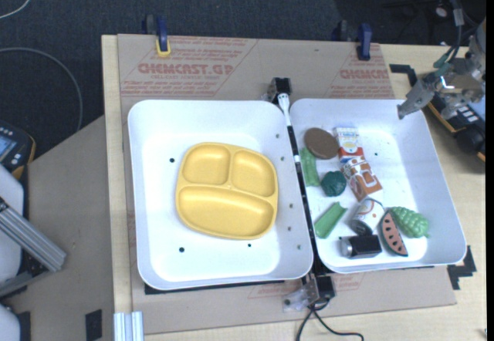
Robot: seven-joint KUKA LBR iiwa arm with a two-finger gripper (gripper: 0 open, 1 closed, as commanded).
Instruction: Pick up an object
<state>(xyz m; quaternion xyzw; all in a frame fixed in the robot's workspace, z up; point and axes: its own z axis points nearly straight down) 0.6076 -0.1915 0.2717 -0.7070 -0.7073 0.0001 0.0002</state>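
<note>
So the gripper (pixel 413 102) hangs over the right bin's (pixel 440 177) far right corner, and I can't tell how it's set. Below and to its left sit the carton (pixel 348 140), brown disc (pixel 321 143), and watermelon slice (pixel 393 232). Yellow tray (pixel 227 190) is way off left.

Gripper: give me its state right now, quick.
Gripper: over the right bin's far right corner, nothing between its fingers; open or shut cannot be told.
</note>
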